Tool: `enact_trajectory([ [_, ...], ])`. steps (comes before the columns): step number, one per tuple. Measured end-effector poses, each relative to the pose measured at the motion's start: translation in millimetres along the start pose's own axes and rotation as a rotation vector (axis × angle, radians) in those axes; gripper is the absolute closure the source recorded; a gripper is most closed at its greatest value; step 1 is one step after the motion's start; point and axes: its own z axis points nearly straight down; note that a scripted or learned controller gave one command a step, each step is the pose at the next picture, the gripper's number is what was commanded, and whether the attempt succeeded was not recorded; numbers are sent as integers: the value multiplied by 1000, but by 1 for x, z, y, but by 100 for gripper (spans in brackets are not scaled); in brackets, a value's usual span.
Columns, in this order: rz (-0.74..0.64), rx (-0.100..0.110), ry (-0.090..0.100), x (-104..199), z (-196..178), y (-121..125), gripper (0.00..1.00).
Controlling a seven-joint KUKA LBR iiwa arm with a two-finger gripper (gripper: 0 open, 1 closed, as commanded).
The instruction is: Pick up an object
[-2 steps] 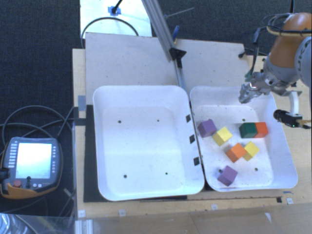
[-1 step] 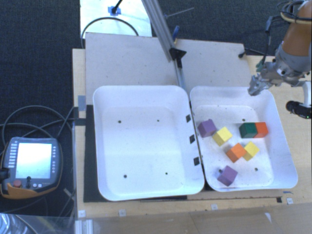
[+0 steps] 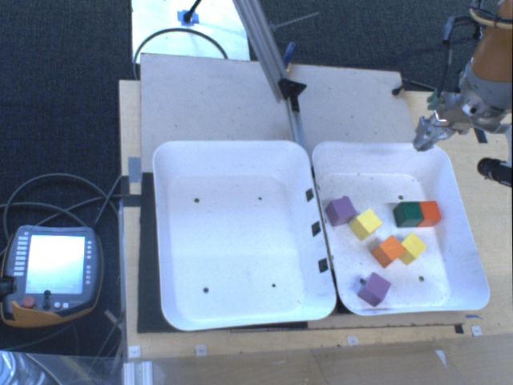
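Two shallow white bins sit side by side on a pale wooden tabletop (image 3: pixel 240 351), with a grey board (image 3: pixel 216 99) laid under their far ends and dark carpet (image 3: pixel 64 70) all around. Left bin (image 3: pixel 232 231) just shows a few small dark dots on its floor. Right bin (image 3: pixel 461 239) has all the blocks: a purple cube (image 3: pixel 341 210) near its left wall, a yellow cube (image 3: pixel 366 223) just beside that, a green block (image 3: pixel 408 213) touching an orange-red one (image 3: pixel 430 212), then an orange cube (image 3: pixel 389 250) touching another yellow cube (image 3: pixel 413 247), and a second purple block (image 3: pixel 373 288) down near the front edge. Pincer (image 3: pixel 425 135) hovers over the far right corner of the right bin, well apart from the blocks, nothing in it as far as I can see; can't tell how far apart it's spread. A slanted metal pole (image 3: pixel 260 34) crosses the board. Teach pendant (image 3: pixel 50 275) with a bright blank screen lies on the carpet at left, cables looped around it. No readable writing anywhere, too small and blurry.
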Motion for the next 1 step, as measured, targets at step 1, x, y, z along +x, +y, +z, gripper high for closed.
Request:
enact_trajectory([
  [1, -5, 5, 3, 51, 8, -7, 100],
])
